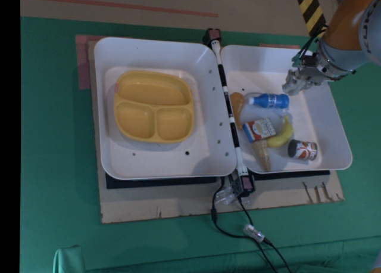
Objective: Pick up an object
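Objects crowd the right bin: blue bottle, banana, small can, ice-cream cone; gripper hovers just beside the bottle, its opening impossible to tell; tight clutter risks a glancing, failed grasp.

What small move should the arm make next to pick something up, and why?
Probably lower the claw and shift it slightly left toward the blue bottle. The claw hovers just to the right above the bottle's end in the right bin, and nothing shows between its fingers.
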Robot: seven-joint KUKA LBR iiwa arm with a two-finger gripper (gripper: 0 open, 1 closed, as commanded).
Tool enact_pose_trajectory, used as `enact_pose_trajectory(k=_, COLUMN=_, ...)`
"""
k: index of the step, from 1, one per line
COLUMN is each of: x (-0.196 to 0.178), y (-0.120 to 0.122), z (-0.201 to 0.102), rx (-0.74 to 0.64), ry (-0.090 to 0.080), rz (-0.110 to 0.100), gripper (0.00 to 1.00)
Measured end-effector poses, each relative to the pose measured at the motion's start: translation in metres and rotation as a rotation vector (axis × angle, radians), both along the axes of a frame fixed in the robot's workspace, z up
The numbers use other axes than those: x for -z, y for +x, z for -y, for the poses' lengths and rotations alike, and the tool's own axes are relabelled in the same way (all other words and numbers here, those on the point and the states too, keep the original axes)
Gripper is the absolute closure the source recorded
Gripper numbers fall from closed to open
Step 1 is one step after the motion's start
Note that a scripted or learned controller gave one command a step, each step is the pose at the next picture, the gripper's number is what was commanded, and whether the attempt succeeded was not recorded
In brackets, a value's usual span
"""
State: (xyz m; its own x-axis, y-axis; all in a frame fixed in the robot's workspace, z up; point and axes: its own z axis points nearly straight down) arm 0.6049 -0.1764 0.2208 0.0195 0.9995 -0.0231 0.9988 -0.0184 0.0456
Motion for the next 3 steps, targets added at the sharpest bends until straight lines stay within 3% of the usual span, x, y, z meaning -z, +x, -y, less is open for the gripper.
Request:
enact_pose_trajectory(k=1, x=0.0, y=0.0, z=0.0, rx=0.0, ry=0.0, rz=-0.001, gripper=0.0)
enact_pose_trajectory(k=2, x=0.033, y=-0.048, z=-0.014, rx=-0.013, ry=0.011, rz=-0.022, gripper=0.0)
enact_pose_trajectory(k=3, x=0.017, y=-0.046, z=-0.009, rx=-0.004, ry=0.003, rz=-0.008, gripper=1.0)
